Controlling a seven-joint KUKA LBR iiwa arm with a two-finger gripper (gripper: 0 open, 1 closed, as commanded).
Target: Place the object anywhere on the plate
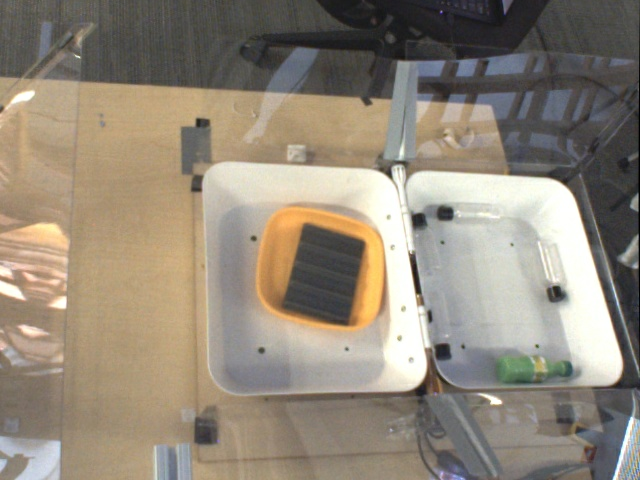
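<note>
An orange square plate (272, 298) rests in the left white bin (230, 358). On the plate lies a dark grey ribbed block (323, 273), slightly tilted. In the right white bin (590, 298), a small green bottle (533, 369) lies on its side near the front wall. Two clear tubes with black caps also lie in the right bin, one (462, 211) along the far wall and one (550, 268) near the right wall.
A metal divider post (401, 118) stands behind the seam between the bins. Small black clamps (199, 153) sit on the wooden bench (110, 268). An office chair base (400, 18) is on the floor beyond the bench.
</note>
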